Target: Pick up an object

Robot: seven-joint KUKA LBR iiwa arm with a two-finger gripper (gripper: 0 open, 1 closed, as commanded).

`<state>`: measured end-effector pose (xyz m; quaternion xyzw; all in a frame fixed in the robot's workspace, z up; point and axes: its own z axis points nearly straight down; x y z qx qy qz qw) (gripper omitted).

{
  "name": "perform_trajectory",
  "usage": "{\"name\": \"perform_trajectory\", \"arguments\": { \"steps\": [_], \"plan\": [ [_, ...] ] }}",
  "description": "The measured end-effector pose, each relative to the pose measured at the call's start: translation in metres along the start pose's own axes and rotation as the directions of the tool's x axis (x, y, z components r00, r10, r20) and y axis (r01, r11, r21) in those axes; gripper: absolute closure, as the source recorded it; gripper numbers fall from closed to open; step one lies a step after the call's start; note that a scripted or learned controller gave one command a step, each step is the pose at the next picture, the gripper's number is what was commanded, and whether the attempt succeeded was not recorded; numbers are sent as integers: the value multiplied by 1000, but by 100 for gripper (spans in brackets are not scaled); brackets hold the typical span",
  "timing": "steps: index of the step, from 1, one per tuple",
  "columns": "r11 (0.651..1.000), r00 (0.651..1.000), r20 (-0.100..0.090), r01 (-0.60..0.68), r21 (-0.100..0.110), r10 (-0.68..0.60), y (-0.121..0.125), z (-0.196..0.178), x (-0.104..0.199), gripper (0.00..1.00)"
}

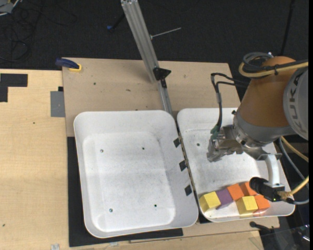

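Pincer (216, 152) hanging over the middle of the right bin (198, 124), finger state impossible to tell, coloured blocks (234, 197) lying clustered in that bin's near corner, left bin (88, 124) sitting alongside on the worktop (114, 82)

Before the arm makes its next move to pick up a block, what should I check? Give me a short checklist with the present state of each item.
1. Blocks are in the right bin: ok, a cluster lies at its near edge, among them a yellow block, a purple block and an orange block.
2. Gripper is over the right bin: ok.
3. Gripper is above a block: not ok, it is over bare floor, away from the cluster.
4. A block is held: cannot tell.
5. Blocks have room between them: not ok, they touch.
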<state>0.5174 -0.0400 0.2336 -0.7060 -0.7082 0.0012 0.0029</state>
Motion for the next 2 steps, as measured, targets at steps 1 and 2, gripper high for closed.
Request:
{"name": "perform_trajectory", "arguments": {
  "steps": [1, 2],
  "plan": [
    [1000, 1000, 1, 1, -3, -1, 16, -2, 44, 100],
    [1000, 1000, 1, 1, -1, -1, 23, 12, 98, 100]
  ]
}}
